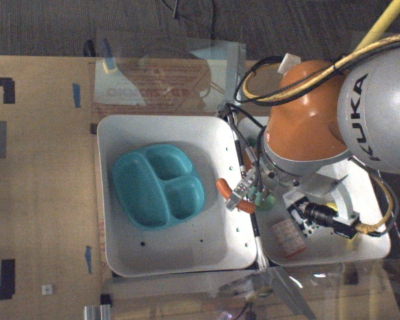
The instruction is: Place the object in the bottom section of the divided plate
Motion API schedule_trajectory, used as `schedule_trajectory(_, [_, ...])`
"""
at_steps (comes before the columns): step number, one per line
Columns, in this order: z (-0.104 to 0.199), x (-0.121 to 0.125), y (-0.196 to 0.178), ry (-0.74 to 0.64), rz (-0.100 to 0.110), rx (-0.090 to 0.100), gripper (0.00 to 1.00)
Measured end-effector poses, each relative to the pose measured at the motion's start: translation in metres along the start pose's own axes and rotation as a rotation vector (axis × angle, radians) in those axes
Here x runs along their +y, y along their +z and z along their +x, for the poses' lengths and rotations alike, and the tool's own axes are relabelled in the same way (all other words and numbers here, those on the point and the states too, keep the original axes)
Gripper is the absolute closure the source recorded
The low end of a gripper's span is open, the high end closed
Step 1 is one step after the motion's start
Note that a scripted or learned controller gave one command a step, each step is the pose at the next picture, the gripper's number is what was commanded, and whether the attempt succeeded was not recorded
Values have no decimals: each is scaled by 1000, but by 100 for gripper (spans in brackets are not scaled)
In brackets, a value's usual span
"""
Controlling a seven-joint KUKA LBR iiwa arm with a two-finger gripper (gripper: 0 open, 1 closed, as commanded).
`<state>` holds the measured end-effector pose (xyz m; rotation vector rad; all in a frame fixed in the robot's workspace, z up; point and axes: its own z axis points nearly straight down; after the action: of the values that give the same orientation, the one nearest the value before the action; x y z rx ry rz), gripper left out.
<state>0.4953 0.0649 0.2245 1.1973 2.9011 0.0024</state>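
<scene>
A teal divided plate (158, 185) with three sections lies in the left white bin (187, 255), and nothing lies on it. My gripper (241, 196) hangs over that bin's right rim, a short way right of the plate. Its metal fingers (239, 193) are closed across a small orange carrot-like toy (223, 187). One orange end sticks out toward the plate, the other end shows below the fingers, and a green tip (259, 197) sits just to their right. The arm's orange band and grey body hide much of the right bin.
In the right white bin (377, 249) lies a pale red, can-like thing (288, 237) near the front. A clear plastic sheet (160, 79) lies on the wooden bench behind the left bin. Blue tape marks and black corner marks dot the bench at the left.
</scene>
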Motion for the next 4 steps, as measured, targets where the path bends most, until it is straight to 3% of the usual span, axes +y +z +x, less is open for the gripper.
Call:
schedule_trajectory(1, [-1,83,-2,-57,1,1,100])
schedule_trajectory(2, [25,143,35,-104,-1,0,100])
schedule_trajectory(3, [53,168,-4,6,-2,-1,100])
schedule_trajectory(4, [6,181,12,101,-1,-1,100])
